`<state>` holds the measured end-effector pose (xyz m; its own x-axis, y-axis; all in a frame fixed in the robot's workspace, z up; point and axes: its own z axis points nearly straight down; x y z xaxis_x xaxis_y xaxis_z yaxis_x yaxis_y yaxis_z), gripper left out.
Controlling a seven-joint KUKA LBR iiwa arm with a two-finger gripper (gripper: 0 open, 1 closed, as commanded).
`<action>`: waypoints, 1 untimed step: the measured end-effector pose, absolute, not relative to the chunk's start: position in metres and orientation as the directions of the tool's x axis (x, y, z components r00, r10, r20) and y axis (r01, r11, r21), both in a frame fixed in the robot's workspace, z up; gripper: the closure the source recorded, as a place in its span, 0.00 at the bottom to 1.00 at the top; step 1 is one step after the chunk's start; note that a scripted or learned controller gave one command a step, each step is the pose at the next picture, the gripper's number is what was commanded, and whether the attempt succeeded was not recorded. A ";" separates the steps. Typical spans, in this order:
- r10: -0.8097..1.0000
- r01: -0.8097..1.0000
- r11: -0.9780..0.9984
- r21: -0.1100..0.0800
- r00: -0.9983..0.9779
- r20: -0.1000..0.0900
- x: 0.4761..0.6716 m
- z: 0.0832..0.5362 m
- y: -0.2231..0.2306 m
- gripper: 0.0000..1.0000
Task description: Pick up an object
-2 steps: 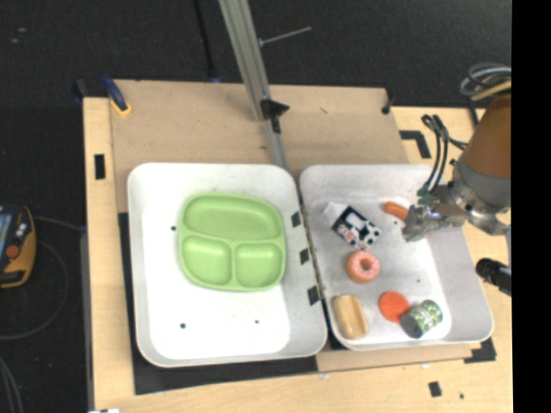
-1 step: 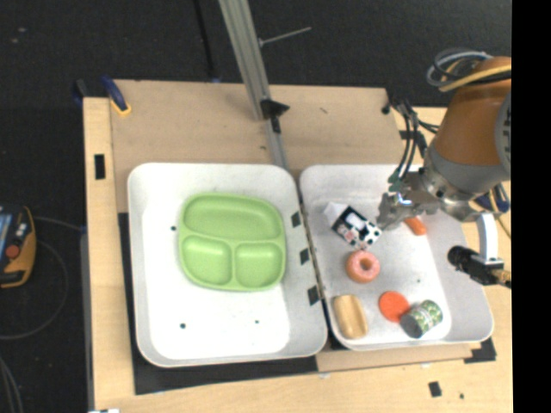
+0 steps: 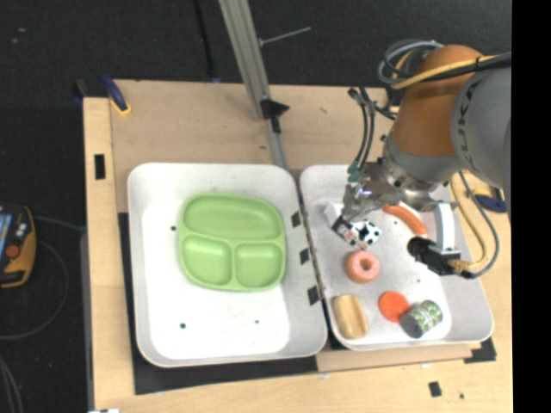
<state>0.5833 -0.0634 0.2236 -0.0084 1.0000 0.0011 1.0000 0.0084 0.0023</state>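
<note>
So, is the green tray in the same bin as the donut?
No, the green tray lies in the left bin, while the donut lies in the right bin.

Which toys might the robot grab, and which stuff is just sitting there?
Might be grabbed, all in the right white bin:
pink ring donut
tan bread roll
flat orange-red disc
green patterned can
small black-and-white spotted toy, by the gripper

Just sitting there:
green three-section plastic tray in the left white bin

Green divided tray (image 3: 232, 241) in white left bin (image 3: 155, 317); beside it, right bin (image 3: 473, 304): pink doughnut (image 3: 363, 267), tan bread roll (image 3: 349, 315), orange disc (image 3: 393, 305), black-and-white patterned block (image 3: 367, 232).
</note>
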 end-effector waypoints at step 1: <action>1.000 1.000 0.008 0.003 -0.008 0.001 0.605 0.228 -0.006 1.00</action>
<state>0.6050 -0.0063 0.2281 -0.0082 1.0000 0.0012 1.0000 0.0082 0.0027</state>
